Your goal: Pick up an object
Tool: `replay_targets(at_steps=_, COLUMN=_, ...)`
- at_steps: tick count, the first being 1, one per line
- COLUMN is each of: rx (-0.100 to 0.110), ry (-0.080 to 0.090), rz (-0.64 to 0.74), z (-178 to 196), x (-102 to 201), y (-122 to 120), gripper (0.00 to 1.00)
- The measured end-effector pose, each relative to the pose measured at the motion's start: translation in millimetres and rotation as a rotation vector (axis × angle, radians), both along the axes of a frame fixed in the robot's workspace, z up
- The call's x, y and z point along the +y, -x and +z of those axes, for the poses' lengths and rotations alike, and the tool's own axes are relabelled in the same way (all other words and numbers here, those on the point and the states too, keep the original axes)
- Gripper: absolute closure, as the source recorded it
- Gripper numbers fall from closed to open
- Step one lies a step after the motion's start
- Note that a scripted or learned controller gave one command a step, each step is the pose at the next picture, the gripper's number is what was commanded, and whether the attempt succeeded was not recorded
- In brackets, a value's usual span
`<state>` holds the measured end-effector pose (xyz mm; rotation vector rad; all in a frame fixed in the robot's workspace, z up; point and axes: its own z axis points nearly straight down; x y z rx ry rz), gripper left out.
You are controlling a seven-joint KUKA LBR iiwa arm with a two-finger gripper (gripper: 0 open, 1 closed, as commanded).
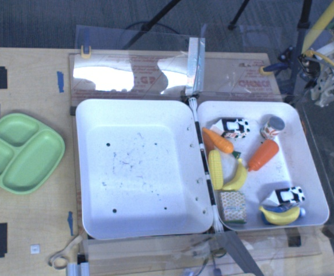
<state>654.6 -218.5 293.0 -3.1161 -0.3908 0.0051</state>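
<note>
Hanging outside the bins, past the far right corner of the right bin, is a pale grey mechanism with loose wires that appears to be the gripper. It sits at the edge of the view, above the dark floor and not over the bench. At this size and angle I cannot tell whether it is spread or pressed together, and nothing can be seen held in it.

Every object that could be picked lies in the right bin, well apart from the gripper. Nearest it, in the far right part of the bin, stands a small cup. Just below the cup is an orange carrot, lying at a slant. Left of the cup is a black-and-white cow toy, with a second carrot touching its near side. A yellow corn cob lies along the left wall, and a banana curves beside it. Toward the near edge sit a beige speckled block and a second cow toy, which rests on another banana.

The left bin adjoins it, its white floor marked with faint scribbles. On the wooden bench further left is a green divided plate.
</note>
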Motion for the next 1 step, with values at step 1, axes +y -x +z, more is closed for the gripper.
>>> replay_targets(at_steps=1, rx=-0.001, ry=0.001, rz=0.002, z=10.4, x=1.0, y=-0.8, gripper=1.00)
